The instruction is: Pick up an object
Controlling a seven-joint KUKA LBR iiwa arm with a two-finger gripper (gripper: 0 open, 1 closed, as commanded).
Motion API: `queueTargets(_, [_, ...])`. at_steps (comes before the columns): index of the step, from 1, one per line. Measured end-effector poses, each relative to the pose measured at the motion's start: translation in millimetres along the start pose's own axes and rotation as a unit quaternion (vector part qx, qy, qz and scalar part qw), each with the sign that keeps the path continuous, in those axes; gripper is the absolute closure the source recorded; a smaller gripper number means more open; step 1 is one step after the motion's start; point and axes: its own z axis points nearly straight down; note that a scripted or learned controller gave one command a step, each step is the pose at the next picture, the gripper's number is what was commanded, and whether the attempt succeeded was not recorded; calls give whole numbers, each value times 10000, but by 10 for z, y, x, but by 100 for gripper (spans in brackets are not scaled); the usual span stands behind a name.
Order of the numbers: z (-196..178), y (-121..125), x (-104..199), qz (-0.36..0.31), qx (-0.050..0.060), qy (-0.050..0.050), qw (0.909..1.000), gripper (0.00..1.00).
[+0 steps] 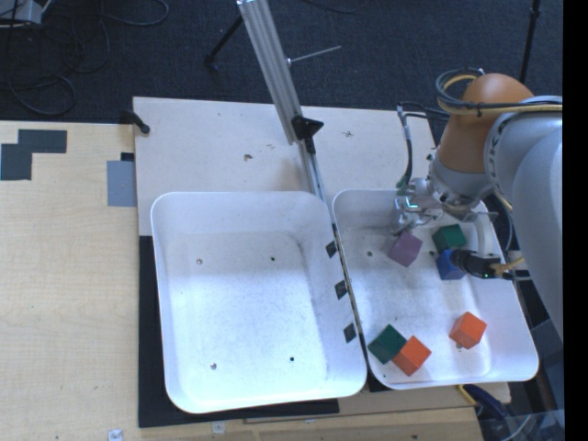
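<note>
**Gripper above a purple block, pick unconfirmed**

Two white bins sit mid-frame on our bench. At right, we see the gripper (411,211) just above a tilted purple block (404,247) in the right bin (514,361). Whether it grips, we cannot tell; lifting remains.

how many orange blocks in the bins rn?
2, both in the right bin. One orange block sits alone near the bin's right side; the other orange block touches the dark green block at the near edge. The arm could hide more.
</note>
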Motion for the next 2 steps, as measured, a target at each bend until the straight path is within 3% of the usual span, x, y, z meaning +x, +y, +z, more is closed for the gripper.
queueTargets(1, [136,-315,-20,37,1,7,10000,0])
queueTargets(2, [28,-304,-27,43,-9,6,10000,100])
